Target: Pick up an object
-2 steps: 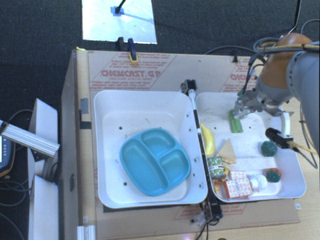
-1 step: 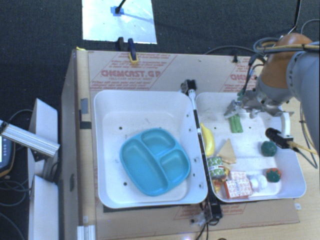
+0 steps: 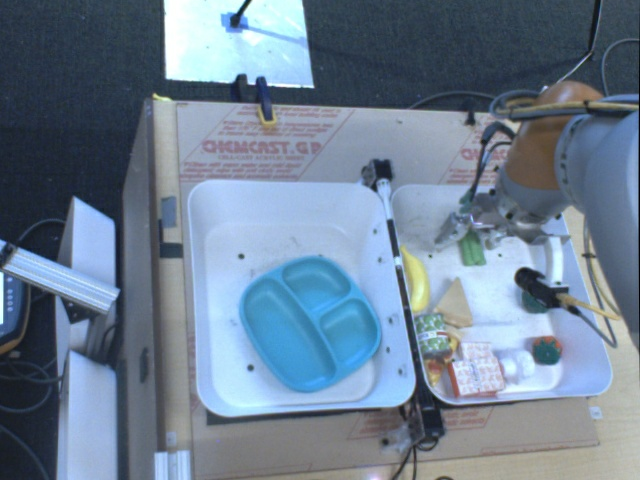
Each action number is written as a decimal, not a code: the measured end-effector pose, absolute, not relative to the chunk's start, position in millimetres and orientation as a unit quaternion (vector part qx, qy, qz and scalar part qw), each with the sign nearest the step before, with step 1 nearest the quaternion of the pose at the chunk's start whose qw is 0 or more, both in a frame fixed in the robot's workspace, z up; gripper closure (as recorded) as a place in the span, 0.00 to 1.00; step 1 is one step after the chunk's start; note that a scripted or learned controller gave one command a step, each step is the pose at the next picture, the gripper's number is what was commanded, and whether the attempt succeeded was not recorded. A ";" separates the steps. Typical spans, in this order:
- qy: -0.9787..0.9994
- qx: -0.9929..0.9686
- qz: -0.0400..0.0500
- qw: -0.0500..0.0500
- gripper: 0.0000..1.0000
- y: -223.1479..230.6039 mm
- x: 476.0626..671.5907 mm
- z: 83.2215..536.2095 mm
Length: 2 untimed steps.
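Reaching in from the right of the camera view, the arm [image 3: 575,153] places the gripper [image 3: 478,226] low over the rear of the right bin [image 3: 590,353]. A green object [image 3: 472,249] lies just below the jaws, its long axis running roughly front to back in the bin. It appears to touch or nearly touch the gripper hardware, but contact cannot be confirmed. Whether the jaws are spread or clenched cannot be told at this resolution, and nothing is visibly held between them.

Other candidates lie further forward: a banana [image 3: 416,279] along the bin's left wall, a tan wedge [image 3: 455,303] beside it, and a red-and-white carton [image 3: 473,368] at the front. The left bin [image 3: 225,218] carries a blue divided plate [image 3: 311,321].

Judgement: the green object is nearest and calls for a short forward descent.
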<state>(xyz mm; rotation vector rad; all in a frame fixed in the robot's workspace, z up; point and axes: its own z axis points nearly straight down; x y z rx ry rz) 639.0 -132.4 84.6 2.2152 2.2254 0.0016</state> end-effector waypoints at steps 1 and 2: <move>0.710 0.705 0.001 0.002 1.00 -132.8 640.2 96.1; 0.709 0.705 0.002 0.002 1.00 -45.3 631.2 186.1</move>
